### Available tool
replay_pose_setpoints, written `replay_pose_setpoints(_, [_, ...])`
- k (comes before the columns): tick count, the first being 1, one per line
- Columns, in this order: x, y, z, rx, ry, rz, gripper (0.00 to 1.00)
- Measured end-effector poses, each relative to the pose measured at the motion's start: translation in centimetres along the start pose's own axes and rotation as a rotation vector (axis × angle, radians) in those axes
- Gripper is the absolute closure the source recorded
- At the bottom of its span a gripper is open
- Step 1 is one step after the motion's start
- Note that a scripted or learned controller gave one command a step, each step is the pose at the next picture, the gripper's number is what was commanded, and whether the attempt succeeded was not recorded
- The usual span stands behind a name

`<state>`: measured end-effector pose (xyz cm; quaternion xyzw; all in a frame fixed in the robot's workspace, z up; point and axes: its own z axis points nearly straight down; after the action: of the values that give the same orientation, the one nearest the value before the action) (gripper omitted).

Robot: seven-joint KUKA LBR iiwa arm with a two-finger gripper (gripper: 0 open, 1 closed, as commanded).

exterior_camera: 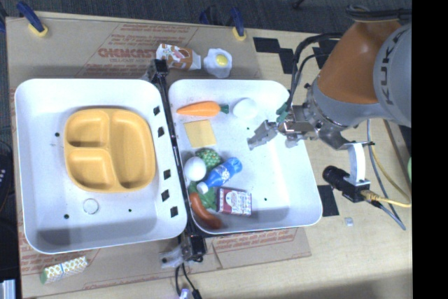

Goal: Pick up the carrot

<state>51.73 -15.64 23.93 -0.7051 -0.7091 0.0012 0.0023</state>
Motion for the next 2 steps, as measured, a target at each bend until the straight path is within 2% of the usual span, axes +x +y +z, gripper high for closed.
replay_pose_setpoints(1, [5.3,12.9,1.0,-0.002,-0.001,0.143,0.00])
replay_pose_setpoints(2, [6.3,14.0,14.8,0.001,0.001,0.200,0.00])
